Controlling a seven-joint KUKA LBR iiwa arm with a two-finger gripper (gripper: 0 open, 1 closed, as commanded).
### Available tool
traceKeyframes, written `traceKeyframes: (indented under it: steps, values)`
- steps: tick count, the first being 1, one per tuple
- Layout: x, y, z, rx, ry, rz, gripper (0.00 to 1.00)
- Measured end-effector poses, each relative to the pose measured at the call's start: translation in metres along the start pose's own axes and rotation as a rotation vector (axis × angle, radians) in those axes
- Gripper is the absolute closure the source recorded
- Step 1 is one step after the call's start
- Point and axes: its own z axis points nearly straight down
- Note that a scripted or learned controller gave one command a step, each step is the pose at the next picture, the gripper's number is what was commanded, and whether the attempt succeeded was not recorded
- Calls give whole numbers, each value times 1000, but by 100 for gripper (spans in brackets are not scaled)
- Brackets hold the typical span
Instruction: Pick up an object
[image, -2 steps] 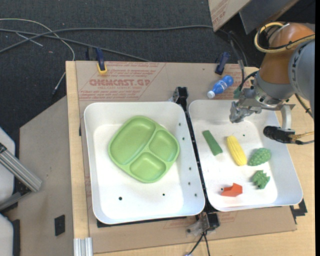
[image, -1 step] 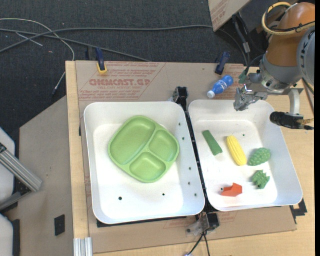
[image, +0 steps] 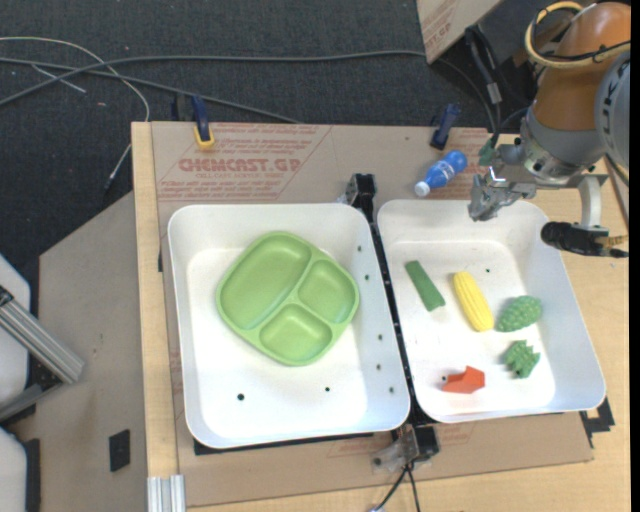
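Note:
In the right bin (image: 560, 300) lie a flat green strip (image: 424, 285), a yellow corn cob (image: 473, 300), a light green bumpy piece (image: 519, 313), a small dark green leafy piece (image: 521, 357) and a red piece (image: 464, 380). My gripper (image: 486, 203) hangs over the bin's far rim, up and right of the green strip and well away from every object. Nothing shows between its fingers.
The left bin (image: 200, 400) holds a light green divided plate (image: 288, 297). A small blue and white bottle (image: 441, 174) lies on the cardboard behind the right bin. A black clamp (image: 361, 190) sits where the bins meet at the back.

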Motion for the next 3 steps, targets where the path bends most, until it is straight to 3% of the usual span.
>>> traceKeyframes:
  steps: [3]
  values:
    - [149, -41, -27, 6, 4, -5, 100]
